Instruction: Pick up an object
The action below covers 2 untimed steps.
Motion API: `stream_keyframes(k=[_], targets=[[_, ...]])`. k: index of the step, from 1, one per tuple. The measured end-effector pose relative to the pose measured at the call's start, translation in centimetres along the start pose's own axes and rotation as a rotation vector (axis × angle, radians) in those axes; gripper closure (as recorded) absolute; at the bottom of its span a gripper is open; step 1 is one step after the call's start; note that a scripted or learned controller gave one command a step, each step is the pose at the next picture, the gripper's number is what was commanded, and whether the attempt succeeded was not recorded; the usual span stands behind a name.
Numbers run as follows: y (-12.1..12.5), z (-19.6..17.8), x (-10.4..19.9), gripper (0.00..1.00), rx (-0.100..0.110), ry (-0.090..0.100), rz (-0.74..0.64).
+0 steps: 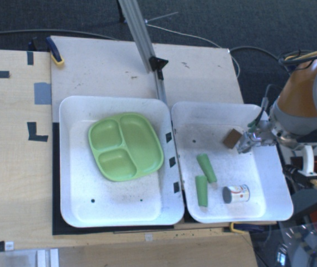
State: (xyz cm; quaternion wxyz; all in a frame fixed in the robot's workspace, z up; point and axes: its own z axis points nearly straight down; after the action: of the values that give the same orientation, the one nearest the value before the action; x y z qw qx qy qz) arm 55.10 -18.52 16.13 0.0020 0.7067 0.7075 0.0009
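Note:
The right bin (269, 204) holds a small brown block (232, 138), two green cylinders (206, 168) (201, 191) and a small white can with a red label (236, 193). My gripper (248, 142) hangs low in the right bin, just right of the brown block and close to touching it. The grey arm with its orange band (300, 96) comes in from the right above the bin's far right side. The green cylinders and the can lie apart from the gripper, toward the bin's near side.
A green divided plate (126, 146) lies in the left bin (74, 204). A metal pole (139, 26) slants over the bench behind the bins. A blue and yellow clamp (54, 51) sits at the bench's far left corner. Cables trail at the right.

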Motion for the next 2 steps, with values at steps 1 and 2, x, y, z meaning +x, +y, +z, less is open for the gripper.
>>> stream_keyframes(k=[1,2], targets=[[-0.7,-4.7,-0.2,1.00,0.001,0.000,0.000],[-0.7,-6.0,-0.1,1.00,0.003,0.001,0.000]])
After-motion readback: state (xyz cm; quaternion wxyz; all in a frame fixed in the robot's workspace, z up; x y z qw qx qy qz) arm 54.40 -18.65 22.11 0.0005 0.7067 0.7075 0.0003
